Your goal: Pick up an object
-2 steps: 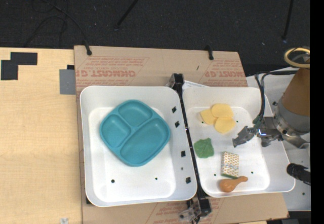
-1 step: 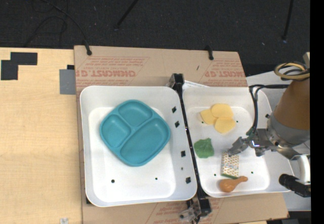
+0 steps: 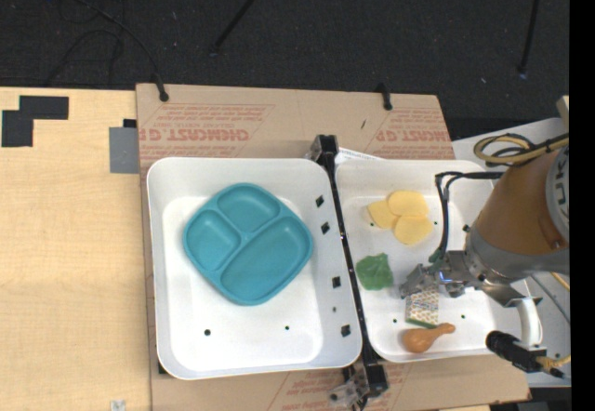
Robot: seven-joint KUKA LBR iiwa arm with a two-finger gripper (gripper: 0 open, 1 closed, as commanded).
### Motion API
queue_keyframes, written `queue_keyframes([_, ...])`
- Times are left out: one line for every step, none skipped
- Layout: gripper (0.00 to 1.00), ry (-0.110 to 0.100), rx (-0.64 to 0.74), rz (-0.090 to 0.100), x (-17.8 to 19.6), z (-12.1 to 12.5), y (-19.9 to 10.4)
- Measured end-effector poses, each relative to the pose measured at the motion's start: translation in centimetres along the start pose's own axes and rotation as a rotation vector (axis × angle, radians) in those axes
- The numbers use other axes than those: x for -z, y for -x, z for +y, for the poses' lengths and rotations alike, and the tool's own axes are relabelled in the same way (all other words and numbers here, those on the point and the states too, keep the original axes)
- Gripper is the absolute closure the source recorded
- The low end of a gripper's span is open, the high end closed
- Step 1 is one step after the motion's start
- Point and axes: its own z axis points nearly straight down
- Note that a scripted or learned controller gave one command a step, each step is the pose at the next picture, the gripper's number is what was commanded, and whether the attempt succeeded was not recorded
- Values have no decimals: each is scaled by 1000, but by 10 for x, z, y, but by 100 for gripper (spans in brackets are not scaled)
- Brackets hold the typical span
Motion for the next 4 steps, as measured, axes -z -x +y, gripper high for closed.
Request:
queue_keyframes([0,6,-1,-2,-13,0,0])
queue_keyframes([100,4,-5,-2,-2,0,0])
queue_keyframes([100,9,-5,-3,42,-6,2])
queue_keyframes([100,10,-2,-4,98,-12,9])
